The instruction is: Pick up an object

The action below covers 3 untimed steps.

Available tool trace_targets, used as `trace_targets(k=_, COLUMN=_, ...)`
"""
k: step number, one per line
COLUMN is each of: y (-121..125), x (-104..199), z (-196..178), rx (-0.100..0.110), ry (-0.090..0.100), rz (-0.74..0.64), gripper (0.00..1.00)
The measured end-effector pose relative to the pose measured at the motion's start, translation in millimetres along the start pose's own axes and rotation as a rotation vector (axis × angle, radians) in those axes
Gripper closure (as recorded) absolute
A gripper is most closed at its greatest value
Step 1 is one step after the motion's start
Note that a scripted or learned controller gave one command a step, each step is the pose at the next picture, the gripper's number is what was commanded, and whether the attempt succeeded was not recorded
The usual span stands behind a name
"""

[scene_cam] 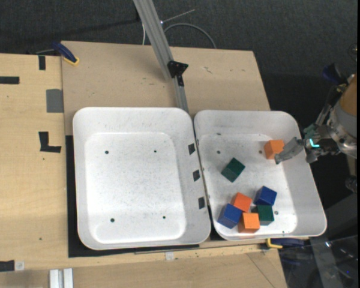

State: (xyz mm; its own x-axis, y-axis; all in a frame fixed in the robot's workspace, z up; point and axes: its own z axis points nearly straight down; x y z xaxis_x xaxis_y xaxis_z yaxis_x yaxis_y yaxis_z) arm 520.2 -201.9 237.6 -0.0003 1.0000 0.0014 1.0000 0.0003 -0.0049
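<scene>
The right bin [300, 221] holds several small blocks. An orange block [273, 148] lies near its right wall. A dark green block [233, 170] sits near the middle. Toward the front is a cluster: a blue block [266, 195], a red-orange block [242, 201], a green block [264, 213], another blue block [230, 215] and an orange block [249, 222]. My gripper [294, 150] reaches in over the bin's right rim, its tip right beside the first orange block. Nothing is seen lifted.
The left bin [84, 179] stands beside the right one. A slanted metal pole [158, 35] crosses the bench behind the bins. The bench edge runs just right of the right bin.
</scene>
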Motion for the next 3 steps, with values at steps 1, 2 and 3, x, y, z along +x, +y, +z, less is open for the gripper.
trace_targets(k=1, y=1, x=0, z=-2, rx=-0.004, ry=-0.001, rz=-0.001, gripper=0.00)
trace_targets(k=2, y=2, x=-3, z=62, rx=0.002, ry=0.000, rz=0.000, gripper=0.00)
trace_targets(k=3, y=10, x=2, z=119, rx=0.002, ry=0.000, rz=-0.001, gripper=0.00)
